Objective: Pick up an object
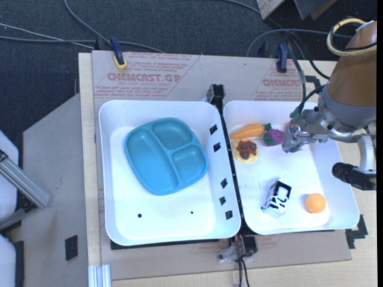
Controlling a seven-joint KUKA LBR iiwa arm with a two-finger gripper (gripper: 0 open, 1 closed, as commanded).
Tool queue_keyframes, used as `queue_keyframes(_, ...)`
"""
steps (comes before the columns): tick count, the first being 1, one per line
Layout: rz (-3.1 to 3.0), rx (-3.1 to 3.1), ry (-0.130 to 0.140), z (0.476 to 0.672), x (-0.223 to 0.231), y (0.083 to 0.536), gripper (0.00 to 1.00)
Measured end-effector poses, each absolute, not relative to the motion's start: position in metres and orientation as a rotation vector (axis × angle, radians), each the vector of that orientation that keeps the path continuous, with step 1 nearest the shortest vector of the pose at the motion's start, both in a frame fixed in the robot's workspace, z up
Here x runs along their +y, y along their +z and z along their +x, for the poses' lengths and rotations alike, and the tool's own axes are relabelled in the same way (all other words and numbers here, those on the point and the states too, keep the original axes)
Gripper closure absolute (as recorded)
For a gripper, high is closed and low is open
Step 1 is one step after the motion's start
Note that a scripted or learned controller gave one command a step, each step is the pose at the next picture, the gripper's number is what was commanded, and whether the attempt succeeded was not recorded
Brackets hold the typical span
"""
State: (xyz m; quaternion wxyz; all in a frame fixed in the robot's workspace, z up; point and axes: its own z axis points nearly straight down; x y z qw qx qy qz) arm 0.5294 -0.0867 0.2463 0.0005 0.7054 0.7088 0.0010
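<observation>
Clearly we are at the approach stage; our gripper [293,142] hangs low over the far part of the right-hand shallow white bin [341,223], just beside the small purple grape-like toy [274,137], and whether it is open or shut we cannot tell from this slanted view, nor do we see anything held in it. The candidates all lie in that bin: the orange toy carrot [247,131] by the far-left corner; the round red-and-yellow toy food piece [246,150] just in front of it; the black-and-white patterned block [276,198] nearer the front; the small orange ball [315,203] near the front right. The left-hand white bin [114,220] carries a light-blue divided plastic plate [166,154]. We judge the purple toy the nearest target; to take it well we should centre over it, keep away from the carrot and the bin wall, descend straight, close on its widest part, then lift slowly; crowding near the carrot could spoil the grasp.
</observation>
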Motion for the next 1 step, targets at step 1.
queue_keyframes(1, 2.215, 2.228, 0.003, 0.5575, -0.0426, 0.2356, 1.0)
